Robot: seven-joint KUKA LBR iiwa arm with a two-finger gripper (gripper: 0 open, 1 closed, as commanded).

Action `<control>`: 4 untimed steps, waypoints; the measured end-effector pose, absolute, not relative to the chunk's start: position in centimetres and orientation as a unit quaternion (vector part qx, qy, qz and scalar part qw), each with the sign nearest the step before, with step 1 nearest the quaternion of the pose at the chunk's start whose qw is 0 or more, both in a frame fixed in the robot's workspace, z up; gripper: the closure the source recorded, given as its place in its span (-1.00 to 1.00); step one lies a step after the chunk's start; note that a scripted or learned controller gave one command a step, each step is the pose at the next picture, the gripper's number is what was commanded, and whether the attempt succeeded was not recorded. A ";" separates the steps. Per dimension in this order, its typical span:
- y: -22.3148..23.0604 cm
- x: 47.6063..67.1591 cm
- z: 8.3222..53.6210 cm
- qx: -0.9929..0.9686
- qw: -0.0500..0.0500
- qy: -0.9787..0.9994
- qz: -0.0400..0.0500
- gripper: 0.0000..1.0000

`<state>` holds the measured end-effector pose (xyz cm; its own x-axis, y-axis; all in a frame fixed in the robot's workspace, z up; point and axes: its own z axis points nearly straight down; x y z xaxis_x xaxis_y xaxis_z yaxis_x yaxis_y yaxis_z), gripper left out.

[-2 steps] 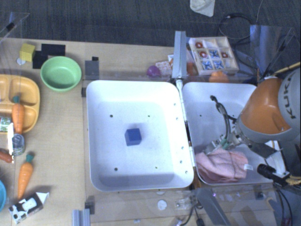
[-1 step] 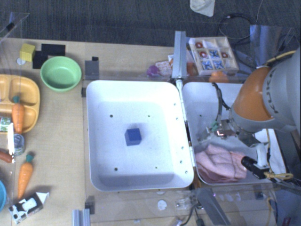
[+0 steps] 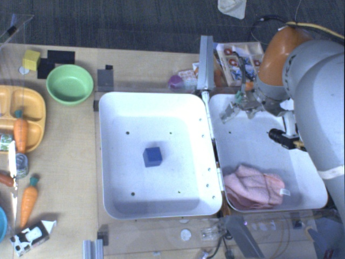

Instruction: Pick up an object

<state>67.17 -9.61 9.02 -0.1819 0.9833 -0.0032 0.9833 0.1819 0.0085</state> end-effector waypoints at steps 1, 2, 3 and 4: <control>-14.2 66.3 18.8 0.667 0.005 0.745 0.003 -1.00; -20.6 59.8 21.9 0.703 0.005 0.711 0.002 -1.00; -17.9 50.4 13.5 0.707 0.001 0.707 0.001 -1.00; -9.8 49.3 9.2 0.667 0.009 0.745 0.005 -1.00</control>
